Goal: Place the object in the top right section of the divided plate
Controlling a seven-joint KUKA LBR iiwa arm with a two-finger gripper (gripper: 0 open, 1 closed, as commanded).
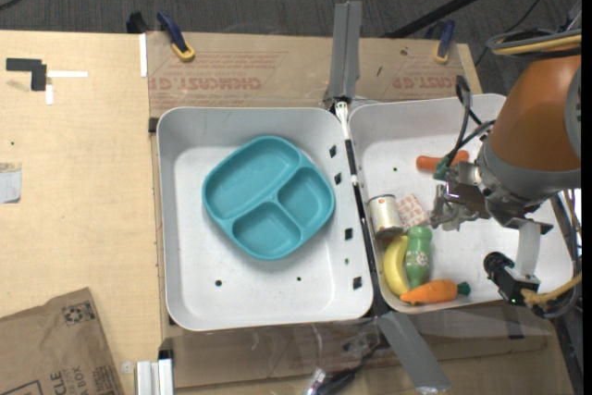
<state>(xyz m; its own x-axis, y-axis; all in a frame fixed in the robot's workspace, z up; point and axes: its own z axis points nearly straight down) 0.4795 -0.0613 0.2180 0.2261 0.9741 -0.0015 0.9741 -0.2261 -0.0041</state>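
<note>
Objects lay clustered at lower right: can (pixel 383 214), banana (pixel 395 265), carrot (pixel 430 292); plate (pixel 268 196) sat centre-left. Carrot looked light, stiff, best pinched mid-body. Gripper (pixel 450 206) hovered above them, its state hard to tell

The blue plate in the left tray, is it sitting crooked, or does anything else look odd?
Yes, the blue plate lies turned at an angle to the left tray's straight sides, and nothing is in it. In the right tray a can, banana, green bottle and carrot are bunched together. Nothing looks spilled or broken.
</note>
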